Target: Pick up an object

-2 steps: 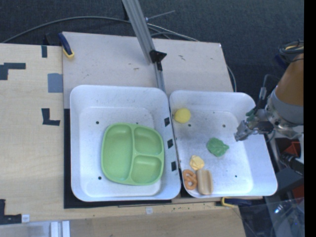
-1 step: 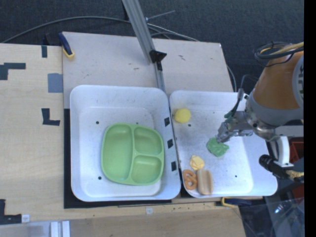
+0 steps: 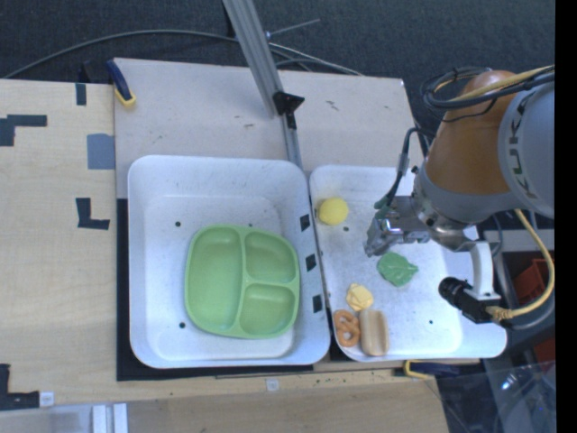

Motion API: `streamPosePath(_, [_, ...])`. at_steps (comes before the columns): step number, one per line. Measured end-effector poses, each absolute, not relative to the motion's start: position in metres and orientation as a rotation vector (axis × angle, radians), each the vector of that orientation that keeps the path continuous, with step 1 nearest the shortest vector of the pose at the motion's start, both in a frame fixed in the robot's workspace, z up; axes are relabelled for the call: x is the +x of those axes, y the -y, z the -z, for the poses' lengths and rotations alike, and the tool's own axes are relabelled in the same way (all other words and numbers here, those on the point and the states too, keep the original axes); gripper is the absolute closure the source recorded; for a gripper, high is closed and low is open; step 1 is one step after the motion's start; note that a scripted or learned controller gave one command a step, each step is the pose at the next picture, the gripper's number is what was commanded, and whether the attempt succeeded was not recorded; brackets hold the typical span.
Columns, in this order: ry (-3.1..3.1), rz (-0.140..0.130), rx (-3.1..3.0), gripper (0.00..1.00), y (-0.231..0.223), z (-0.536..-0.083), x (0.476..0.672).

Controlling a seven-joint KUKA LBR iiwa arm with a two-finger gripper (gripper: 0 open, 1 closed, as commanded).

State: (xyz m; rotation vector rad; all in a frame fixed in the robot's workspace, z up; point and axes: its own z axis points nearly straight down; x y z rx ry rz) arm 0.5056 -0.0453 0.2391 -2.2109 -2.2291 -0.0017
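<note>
In the right bin [image 3: 424, 332] lie a yellow ball [image 3: 333, 211] at the upper left, a green leafy piece [image 3: 398, 270] in the middle, and near the front a small yellow piece [image 3: 360, 296], a pretzel [image 3: 345, 327] and a tan bread roll [image 3: 373, 332]. My gripper [image 3: 382, 239] hangs over the bin's middle, just up and left of the green piece. Nothing shows between its metal fingers.
The left bin [image 3: 149, 269] holds a green divided plate [image 3: 242, 281]. A grey metal pole [image 3: 261, 52] slants down from the top to the wall between the bins. A black fitting with a yellow cable [image 3: 469, 300] sits at the right bin's right edge.
</note>
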Motion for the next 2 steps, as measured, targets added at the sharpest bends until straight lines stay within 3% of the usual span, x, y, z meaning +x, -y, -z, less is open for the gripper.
streamPosePath(2, [2.227, -0.003, -2.213, 1.0, -0.05, -0.232, 0.52])
